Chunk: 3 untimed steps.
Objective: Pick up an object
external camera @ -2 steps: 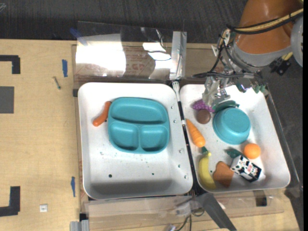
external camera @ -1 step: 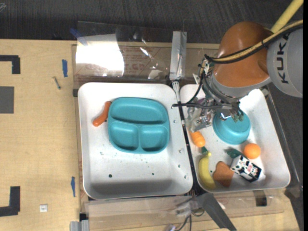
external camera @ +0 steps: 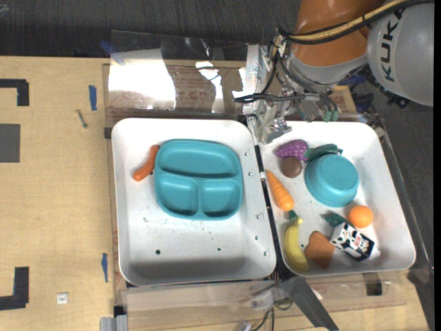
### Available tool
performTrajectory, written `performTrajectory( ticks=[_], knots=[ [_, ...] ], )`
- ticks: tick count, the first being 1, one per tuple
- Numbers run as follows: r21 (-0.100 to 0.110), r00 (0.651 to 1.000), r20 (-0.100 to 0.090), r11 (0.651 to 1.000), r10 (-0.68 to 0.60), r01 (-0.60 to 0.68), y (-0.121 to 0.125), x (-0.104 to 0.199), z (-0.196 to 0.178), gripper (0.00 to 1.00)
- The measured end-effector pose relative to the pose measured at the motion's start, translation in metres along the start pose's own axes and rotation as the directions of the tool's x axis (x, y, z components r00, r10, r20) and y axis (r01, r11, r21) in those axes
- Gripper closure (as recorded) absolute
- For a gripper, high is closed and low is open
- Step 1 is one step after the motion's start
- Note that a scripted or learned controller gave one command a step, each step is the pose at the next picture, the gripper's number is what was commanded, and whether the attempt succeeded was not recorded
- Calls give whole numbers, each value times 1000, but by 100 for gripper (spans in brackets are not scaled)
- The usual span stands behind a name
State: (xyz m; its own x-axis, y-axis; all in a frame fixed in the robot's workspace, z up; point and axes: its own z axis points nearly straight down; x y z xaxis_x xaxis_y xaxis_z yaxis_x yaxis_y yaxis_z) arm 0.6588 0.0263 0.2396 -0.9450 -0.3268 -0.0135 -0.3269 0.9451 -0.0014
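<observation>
Left bin (external camera: 131,254): an orange sausage-shaped toy (external camera: 145,163) lies against the upper left of a teal divided plate (external camera: 200,178), its long axis tilted, upper end toward the plate, lower end toward the bin's left wall.

Right bin (external camera: 396,205): a carrot (external camera: 280,191) near the dividing wall, long axis diagonal, one end up-left, the other down-right. Below it a banana (external camera: 295,243), running nearly top to bottom and curving right at its lower end, touching a brown wedge-shaped piece (external camera: 319,247). Purple grapes (external camera: 293,149) sit above a small dark brown round piece (external camera: 291,167). Teal bowl (external camera: 333,178) right of these. An orange (external camera: 360,216) below the bowl; a black-and-white carton (external camera: 353,241) just beneath it.

Gripper (external camera: 270,125) hangs over the top edge between the bins, above the grapes; nothing seen between its fingers, and whether they are spread or closed cannot be told.
</observation>
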Motion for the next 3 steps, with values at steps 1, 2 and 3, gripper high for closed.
performTrajectory(
  ticks=[1, 2, 3],
  knots=[
    [1, 1000, 10, 1000, 2, -2, 0, -2, -11, 100],
    [2, 1000, 23, 1000, 3, -3, 0, -5, -24, 100],
    [-10, 895, -9, 895, -445, 445, 66, 31, 55, 100]
  ],
)
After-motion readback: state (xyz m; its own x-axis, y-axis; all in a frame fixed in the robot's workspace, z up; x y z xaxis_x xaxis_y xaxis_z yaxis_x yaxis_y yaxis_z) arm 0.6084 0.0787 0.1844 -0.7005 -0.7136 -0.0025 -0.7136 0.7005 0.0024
